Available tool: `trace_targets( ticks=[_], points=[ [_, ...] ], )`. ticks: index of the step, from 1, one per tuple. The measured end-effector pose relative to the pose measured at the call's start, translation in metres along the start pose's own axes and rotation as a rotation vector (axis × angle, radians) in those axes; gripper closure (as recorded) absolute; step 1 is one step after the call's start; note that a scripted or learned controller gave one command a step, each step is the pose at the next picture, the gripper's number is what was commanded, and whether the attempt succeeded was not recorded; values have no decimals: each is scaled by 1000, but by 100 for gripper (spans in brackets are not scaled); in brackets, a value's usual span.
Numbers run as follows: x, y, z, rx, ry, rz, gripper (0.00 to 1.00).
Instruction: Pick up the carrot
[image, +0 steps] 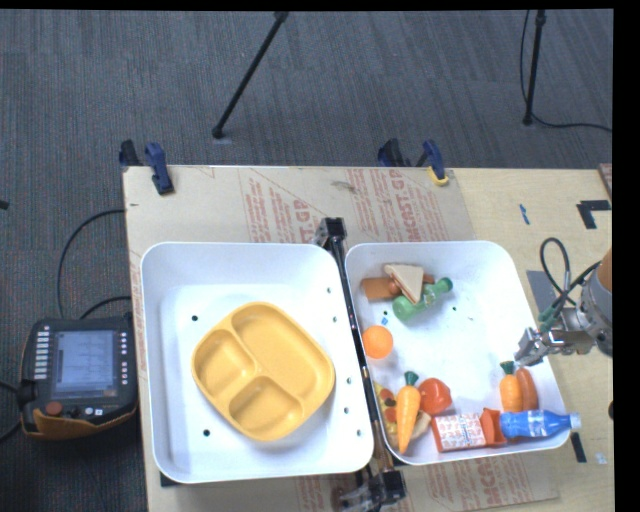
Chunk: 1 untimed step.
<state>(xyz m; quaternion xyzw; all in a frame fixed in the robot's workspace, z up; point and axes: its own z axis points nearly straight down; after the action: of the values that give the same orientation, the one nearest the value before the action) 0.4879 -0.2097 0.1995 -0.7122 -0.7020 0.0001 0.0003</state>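
1. Plainly, the carrot (408, 410) lies in the right bin (500, 258), well to the left of the blue bottle (535, 425) and near the same front wall. Its green top points away from that wall.
2. A stubbier orange piece with a green tuft (513, 390) stands just above the blue bottle. It could also pass for a carrot, and I cannot settle which one the task means.
3. The pincer (530, 348) hovers above the blue bottle and just above that stubby piece, holding nothing. Whether it is open or closed I cannot tell.
4. The carrot looks like a moulded plastic toy, so it is probably light, stiff and unbreakable. Its smooth, tapering body is likely to slide out of a loose pinch.
5. The thick upper half, just below the green top, looks like the best place to grip, squeezing across the width. The narrow tip gives little to hold and would probably slip.
6. A red piece (436, 395) touches the carrot on the side facing the blue bottle, and a small carton (460, 432) lies between the two. That side is cramped, so the pinch may clip a neighbour.
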Motion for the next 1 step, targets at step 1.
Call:
trace_targets(
  ticks=[1],
  points=[
    [32,-14,92,4,2,52,100]
  ],
)
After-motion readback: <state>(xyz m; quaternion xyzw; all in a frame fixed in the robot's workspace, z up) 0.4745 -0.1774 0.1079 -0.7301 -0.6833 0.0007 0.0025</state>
